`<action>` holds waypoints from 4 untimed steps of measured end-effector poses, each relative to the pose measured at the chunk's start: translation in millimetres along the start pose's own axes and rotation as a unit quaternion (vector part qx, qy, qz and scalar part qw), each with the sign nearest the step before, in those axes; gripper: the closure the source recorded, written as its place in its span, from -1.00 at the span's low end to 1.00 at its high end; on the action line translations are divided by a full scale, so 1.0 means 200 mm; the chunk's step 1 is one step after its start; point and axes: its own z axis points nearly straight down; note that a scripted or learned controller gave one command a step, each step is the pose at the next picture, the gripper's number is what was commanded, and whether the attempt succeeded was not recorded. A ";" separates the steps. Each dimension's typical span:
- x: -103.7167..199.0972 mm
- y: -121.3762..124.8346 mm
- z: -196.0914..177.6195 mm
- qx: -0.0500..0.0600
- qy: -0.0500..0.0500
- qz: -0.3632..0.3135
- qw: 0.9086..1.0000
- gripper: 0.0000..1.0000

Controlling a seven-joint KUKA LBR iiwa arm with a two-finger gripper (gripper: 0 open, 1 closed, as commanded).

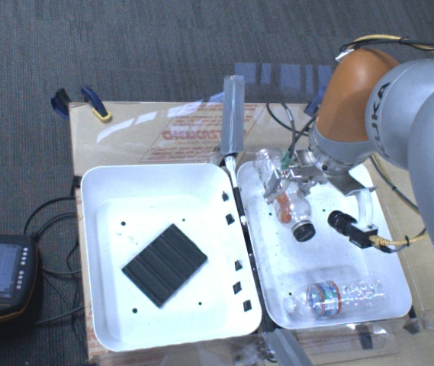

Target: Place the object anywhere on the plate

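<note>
A black ridged square plate (pixel 165 264) lies flat in the left bin (pixel 102 197), tilted like a diamond. In the right bin (pixel 400 280) a small clear bottle (pixel 291 213) with orange contents and a black cap lies on its side, cap toward the front right. My gripper (pixel 279 183) hangs at the bottle's far end, low over the bin floor and right by the bottle. Whether it touches the bottle is unclear. A crushed clear water bottle (pixel 331 296) with a blue and red label lies near the right bin's front edge.
A raised divider (pixel 239 227) with black clips separates the two bins. The arm's black camera mount and cable (pixel 354 229) hang over the right bin to the right of the small bottle. A wooden board (pixel 171 132) lies behind the bins.
</note>
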 end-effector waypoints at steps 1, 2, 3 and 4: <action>0.08 -0.02 0.00 -0.003 0.000 0.090 0.996 1.00; 0.50 -0.05 0.00 -0.003 0.000 0.003 1.000 1.00; 0.49 -0.05 -0.04 0.000 0.000 0.004 1.000 1.00; 0.61 -0.10 -0.17 -0.004 -0.001 -0.041 0.999 1.00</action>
